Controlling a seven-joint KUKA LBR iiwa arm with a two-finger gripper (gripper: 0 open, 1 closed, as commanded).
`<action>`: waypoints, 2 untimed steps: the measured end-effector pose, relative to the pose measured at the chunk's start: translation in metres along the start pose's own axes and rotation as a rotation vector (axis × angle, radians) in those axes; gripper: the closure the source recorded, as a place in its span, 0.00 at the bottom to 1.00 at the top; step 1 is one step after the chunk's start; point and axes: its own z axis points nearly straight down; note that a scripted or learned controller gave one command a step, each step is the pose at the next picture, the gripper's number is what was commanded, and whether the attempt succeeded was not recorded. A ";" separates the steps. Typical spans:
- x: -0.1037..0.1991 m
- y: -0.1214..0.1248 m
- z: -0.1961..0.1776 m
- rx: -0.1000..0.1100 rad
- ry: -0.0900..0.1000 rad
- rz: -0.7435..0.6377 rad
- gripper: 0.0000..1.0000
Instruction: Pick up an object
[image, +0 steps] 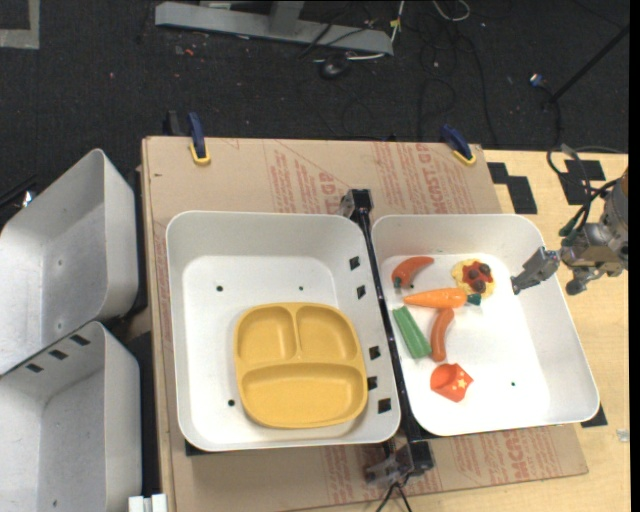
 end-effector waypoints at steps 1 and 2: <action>0.001 0.002 -0.007 -0.012 -0.003 -0.004 0.00; -0.003 -0.005 0.052 -0.008 -0.001 -0.001 0.00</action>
